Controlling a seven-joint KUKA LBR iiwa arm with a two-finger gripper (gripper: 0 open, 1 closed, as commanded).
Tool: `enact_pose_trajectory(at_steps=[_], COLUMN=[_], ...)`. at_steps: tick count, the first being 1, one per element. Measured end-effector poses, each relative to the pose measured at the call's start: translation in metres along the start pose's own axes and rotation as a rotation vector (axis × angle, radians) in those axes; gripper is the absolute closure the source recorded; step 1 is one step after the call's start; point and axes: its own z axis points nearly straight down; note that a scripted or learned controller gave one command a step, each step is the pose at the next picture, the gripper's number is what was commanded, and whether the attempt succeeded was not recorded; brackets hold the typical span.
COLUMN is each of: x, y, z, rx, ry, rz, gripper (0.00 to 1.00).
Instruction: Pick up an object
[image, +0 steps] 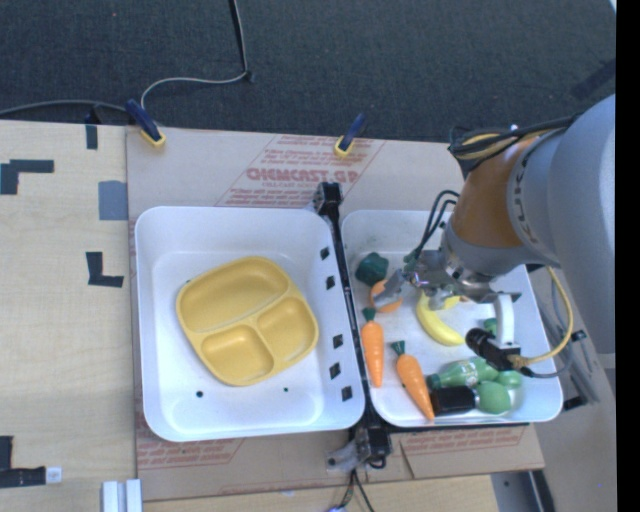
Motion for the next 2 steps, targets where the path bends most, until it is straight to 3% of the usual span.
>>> enact_pose_trajectory(at_steps=[1,2], x=[-0.001,-0.018], y=[0.063,-0.003], z=[0.034,0.033], rx=[-0.006,-0.005], ry=[0.001,0.000], rz=[-0.003,0.000], gripper=[0.00,0.00])
